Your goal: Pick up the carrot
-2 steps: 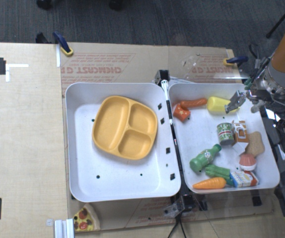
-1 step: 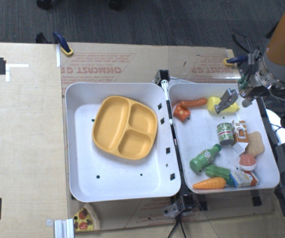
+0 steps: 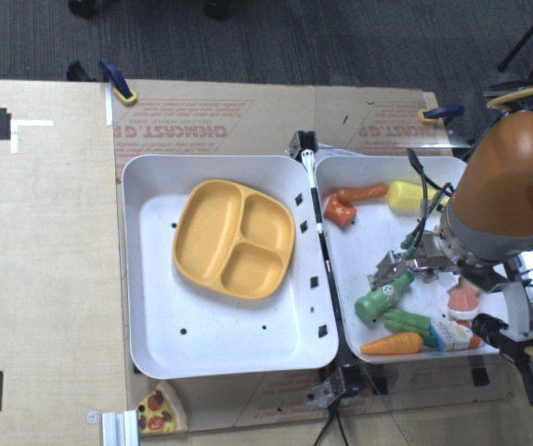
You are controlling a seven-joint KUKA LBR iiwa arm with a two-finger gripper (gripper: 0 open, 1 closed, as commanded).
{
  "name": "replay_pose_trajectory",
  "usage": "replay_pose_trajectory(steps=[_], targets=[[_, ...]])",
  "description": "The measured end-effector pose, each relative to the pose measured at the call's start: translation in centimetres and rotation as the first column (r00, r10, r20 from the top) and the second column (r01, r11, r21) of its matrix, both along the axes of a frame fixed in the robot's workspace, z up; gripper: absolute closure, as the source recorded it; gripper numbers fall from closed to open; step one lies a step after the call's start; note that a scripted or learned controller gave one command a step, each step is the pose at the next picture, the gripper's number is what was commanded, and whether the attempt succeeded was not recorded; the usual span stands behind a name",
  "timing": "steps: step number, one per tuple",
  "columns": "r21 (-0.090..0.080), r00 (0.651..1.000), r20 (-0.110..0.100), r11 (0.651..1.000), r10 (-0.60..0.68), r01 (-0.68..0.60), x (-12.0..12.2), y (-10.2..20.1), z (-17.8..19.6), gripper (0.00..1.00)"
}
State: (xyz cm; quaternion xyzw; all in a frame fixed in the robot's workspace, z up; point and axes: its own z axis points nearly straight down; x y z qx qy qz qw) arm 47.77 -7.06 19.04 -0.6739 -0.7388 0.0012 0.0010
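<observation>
The carrot (image 3: 392, 344) lies on its side against the near wall of the right bin (image 3: 364, 177), its pointed end toward the divider between the two bins. Taking the carrot as the mark: just behind it sits a green toy vegetable (image 3: 406, 321), and beyond that, up and to the left, a second green piece (image 3: 374, 304) lies tilted, almost touching the first. Right beside the carrot's thick end is a small blue-and-white packet (image 3: 450, 334), with a red-and-white item (image 3: 463, 300) just past it. Far from the carrot, along the bin's back wall, rest an orange-red toy (image 3: 348, 201) and a yellow block (image 3: 404, 196). Left of the carrot, across the divider, the left bin (image 3: 146, 333) holds a yellow divided plate (image 3: 233, 238). Near the carrot but outside the bins, a pizza-slice toy (image 3: 157, 413) lies on the bench in front of the left bin. The arm (image 3: 508, 189) comes in from the right, its orange band well behind the carrot, wrist bent down into the right bin. The gripper (image 3: 393, 272) hangs above the tilted green piece, behind the carrot and apart from it; whether its fingers are spread or closed cannot be made out.
</observation>
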Motion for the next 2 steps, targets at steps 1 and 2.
replay_pose_trajectory(steps=[1, 2], targets=[[0.000, 0.969, 0.004, 0.969, 0.248, -0.248, 0.1, 0.9, 0.1, 0.00], [-0.001, 0.855, 0.004, 0.855, 0.519, -0.519, 0.2, 6.3, 0.1, 0.00]])
